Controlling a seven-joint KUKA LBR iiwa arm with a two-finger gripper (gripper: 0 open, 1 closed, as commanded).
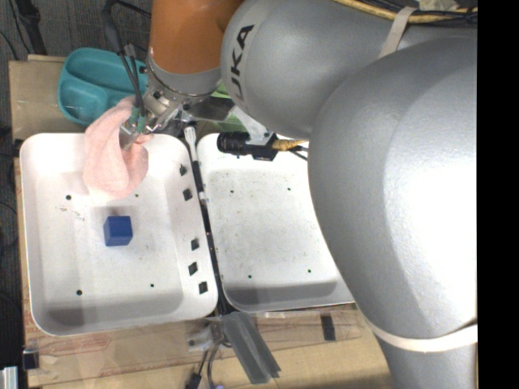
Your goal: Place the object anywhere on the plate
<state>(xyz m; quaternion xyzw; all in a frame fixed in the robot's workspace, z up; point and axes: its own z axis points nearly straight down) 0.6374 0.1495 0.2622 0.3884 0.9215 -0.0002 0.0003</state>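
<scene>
The bulky grey arm [389, 160] is seen filling the right of the frame, bent across the right white bin [276, 241]. At upper left its gripper [136, 126] is clamped on a limp pink cloth [113, 156], hung over the left white bin [49, 217] above a small blue cube [118, 230]. Beyond, a teal plastic plate [89, 83] is set on the bench.

1. Single fixed camera, mounted above the bench [122, 351], looking down at a slant.
2. Faces both white bins: left bin [49, 298] fully in frame, right bin [268, 298] partly hidden behind the arm.
3. Arm [389, 177] enters from frame right, very close to the lens, blocking much of the view.
4. Bench near edge runs along frame bottom; far edge near the top.
</scene>
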